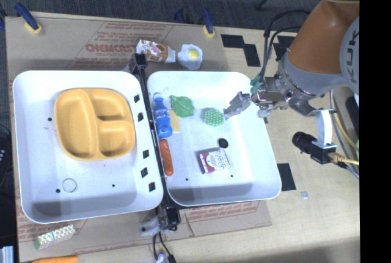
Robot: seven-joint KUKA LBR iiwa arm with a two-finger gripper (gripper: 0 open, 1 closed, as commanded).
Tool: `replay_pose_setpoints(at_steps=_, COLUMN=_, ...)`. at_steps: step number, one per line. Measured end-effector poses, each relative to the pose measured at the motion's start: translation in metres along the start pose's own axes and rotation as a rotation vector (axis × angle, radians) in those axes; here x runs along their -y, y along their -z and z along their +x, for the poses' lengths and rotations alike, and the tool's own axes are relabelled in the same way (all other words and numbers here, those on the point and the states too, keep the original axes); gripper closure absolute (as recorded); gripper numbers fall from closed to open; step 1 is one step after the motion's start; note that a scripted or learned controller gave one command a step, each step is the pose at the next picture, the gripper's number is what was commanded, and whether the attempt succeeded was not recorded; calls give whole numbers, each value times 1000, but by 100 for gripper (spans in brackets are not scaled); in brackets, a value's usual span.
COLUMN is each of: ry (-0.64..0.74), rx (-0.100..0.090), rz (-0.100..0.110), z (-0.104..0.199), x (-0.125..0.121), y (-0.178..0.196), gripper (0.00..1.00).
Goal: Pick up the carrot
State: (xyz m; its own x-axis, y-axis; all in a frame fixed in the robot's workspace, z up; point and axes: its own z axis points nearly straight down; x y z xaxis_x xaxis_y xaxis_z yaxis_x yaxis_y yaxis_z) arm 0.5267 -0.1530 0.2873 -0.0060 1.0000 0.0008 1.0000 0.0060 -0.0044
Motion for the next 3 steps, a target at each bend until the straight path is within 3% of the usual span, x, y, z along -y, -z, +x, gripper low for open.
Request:
replay_pose_setpoints(at_steps=1, ry=-299, rx=0, rz=3, z=45, x=-27, y=-121, gripper=0)
replay_pose_setpoints(at_steps=2, ry=-524, rx=0, rz=0, z=50, x=-47, y=-160, gripper=0)
replay_pose_setpoints(at_steps=3, ry=-742, rx=-2, rz=-6, z=54, x=-30, y=-193, gripper=0)
